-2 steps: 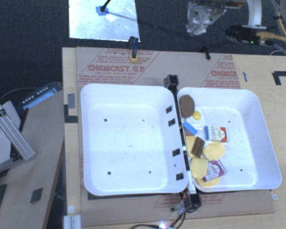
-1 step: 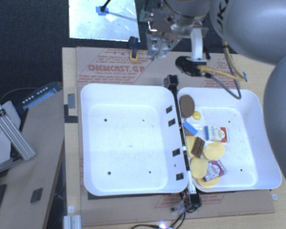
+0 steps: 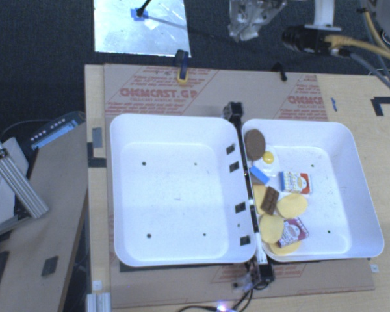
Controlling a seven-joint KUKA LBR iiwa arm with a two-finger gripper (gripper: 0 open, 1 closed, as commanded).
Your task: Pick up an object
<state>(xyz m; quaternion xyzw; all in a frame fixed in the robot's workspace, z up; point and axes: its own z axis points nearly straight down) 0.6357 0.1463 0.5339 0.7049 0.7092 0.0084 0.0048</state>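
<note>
**Q:** What could go wrong from here?

**A:** Mostly the crowding. Everything worth taking sits in my right bin [image 3: 351, 174], bunched against the divider [image 3: 247, 187] between the two bins. A brown oval [image 3: 255, 143] lies at the divider's far end, a small yellow ball [image 3: 268, 156] just beside it, then a blue block [image 3: 260, 174] and a white packet [image 3: 294, 182]. Nearer the front, yellow discs [image 3: 291, 206] overlap each other, with a dark brown piece [image 3: 270, 200] and a red-and-white packet [image 3: 293, 231] lying on them. I judge that coming down on that pile could catch two things at once, or slide off a flat disc and close on nothing. The divider is also close enough that a finger might strike it.

**Q:** Where is your gripper against all that?

**A:** My gripper [image 3: 247, 18] hangs beyond the far edge of the counter [image 3: 149, 86], well apart from the divider and past its far end. Nothing is between the fingers; whether they are spread or closed I cannot tell from here.

**Q:** And the left bin?

**A:** The left bin [image 3: 175, 194] on the divider's other side offers me no target, so the reach has to come toward the front, on the right side of the divider.
</note>
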